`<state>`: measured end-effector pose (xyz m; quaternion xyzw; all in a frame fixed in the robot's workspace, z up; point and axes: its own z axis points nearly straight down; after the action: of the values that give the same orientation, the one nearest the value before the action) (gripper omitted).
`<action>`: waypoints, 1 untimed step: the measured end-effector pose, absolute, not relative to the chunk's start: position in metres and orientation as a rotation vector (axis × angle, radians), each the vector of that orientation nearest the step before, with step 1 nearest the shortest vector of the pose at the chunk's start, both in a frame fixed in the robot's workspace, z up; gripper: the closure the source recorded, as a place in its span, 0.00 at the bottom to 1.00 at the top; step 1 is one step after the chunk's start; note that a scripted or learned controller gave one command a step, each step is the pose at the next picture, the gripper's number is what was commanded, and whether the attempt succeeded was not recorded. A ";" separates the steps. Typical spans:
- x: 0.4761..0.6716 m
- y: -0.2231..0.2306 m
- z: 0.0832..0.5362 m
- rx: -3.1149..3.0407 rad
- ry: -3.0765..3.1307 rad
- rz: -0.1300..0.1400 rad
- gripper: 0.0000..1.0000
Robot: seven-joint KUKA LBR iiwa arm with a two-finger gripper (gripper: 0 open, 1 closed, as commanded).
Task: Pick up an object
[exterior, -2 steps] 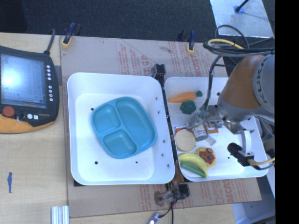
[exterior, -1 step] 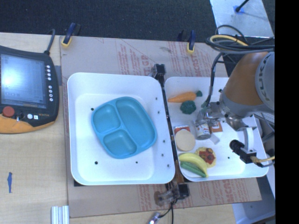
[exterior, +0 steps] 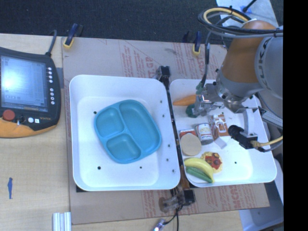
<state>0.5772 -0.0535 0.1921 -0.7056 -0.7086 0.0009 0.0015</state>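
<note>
The right bin (exterior: 250, 170) holds several small items: an orange carrot (exterior: 184, 100), a dark green piece (exterior: 191, 111), a small can (exterior: 205, 133), a tan round disc (exterior: 190, 146), a banana with a green piece (exterior: 198, 168), a pizza slice (exterior: 213, 160) and a red-and-white packet (exterior: 221, 125). My gripper (exterior: 207, 102) hangs low over the bin's far left part, just right of the carrot and the dark green piece. The arm's wrist covers the fingertips.
The left bin (exterior: 82, 129) contains a blue divided plate (exterior: 126, 130). A teach pendant (exterior: 26, 93) lies on the bench at the far left. A black cable connector (exterior: 240, 136) trails from the arm over the right bin. Clamps sit at the cardboard's back edge.
</note>
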 end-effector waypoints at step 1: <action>0.577 -0.054 0.192 -2.215 -2.223 0.004 0.00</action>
<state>0.5770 -0.0537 0.1918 -0.7057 -0.7085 0.0012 0.0017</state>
